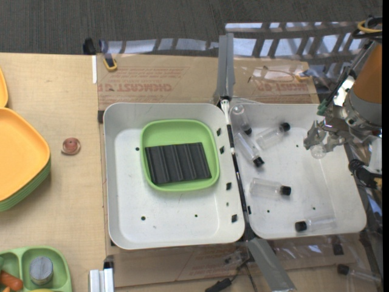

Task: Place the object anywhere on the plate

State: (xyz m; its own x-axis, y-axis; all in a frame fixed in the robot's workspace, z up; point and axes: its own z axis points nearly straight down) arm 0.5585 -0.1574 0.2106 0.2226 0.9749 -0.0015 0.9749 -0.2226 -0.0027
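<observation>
Over the right bin (pixel 352 221), the gripper (pixel 318 140) hangs near some clear tubes (pixel 269 189) lying on the bin floor. Its fingers are too blurry to tell. On the green plate (pixel 179 129) sits a dark mat, no tube. The job looks barely started.

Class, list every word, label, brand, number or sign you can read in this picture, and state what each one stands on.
"CHEMCAST": red print on the left cardboard sheet behind the bins, seen upside down; my best reading, as the letters are faint.
Smaller red lines beside it: too blurred to read.
Red print on the right cardboard sheet: too blurred and partly covered to read.
Green plate, dark ridged block, clear vials, both white bins: no legible text.
</observation>
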